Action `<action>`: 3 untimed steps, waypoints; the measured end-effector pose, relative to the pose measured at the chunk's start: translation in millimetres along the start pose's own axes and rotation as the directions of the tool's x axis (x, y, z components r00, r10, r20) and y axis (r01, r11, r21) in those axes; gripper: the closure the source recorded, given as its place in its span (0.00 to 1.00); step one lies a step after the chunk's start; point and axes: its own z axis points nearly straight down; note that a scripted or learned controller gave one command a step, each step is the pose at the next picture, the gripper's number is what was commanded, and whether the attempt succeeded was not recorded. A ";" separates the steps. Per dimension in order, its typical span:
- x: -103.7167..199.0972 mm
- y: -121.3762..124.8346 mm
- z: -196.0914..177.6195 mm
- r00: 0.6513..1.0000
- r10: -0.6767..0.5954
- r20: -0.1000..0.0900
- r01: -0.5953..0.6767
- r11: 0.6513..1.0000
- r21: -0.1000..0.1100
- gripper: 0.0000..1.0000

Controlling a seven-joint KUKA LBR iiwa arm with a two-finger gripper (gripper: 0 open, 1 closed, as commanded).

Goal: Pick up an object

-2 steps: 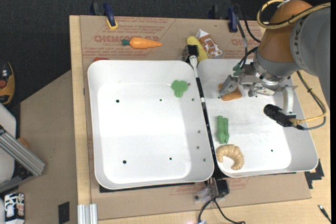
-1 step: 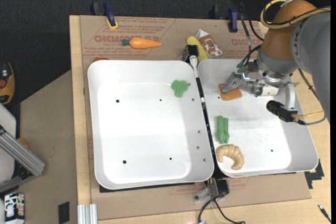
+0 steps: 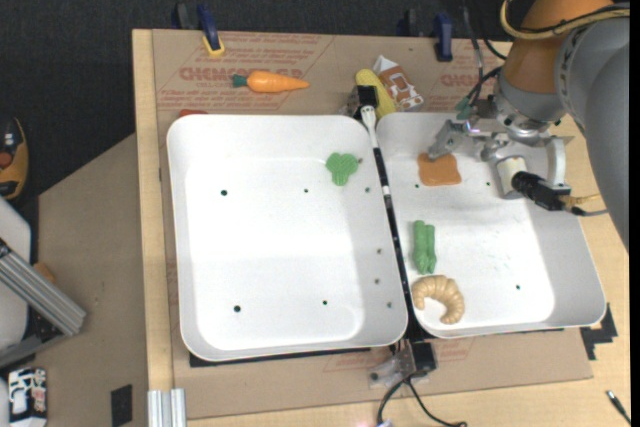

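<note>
The two-finger gripper point(image 3: 452, 137) hangs in the right white bin's point(image 3: 560, 295) far part, fingers parted and empty, just over the flat orange toast-like slab point(image 3: 440, 173). A clean pick likely needs a straight descent, straddling the slab's edges before closing.

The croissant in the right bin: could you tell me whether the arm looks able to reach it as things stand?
Probably yes. The croissant lies uncovered near the front edge of the right bin, with only the green toy close beside it. The gripper hangs above the orange slice in the same bin.
</note>
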 end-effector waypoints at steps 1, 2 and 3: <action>-2.2 -2.4 0.2 1.000 0.004 0.005 -0.004 1.000 0.005 0.00; -4.3 -2.4 0.2 1.000 0.004 0.005 -0.004 1.000 0.005 0.00; 3.0 -2.5 0.2 1.000 0.004 0.005 -0.004 1.000 0.006 0.00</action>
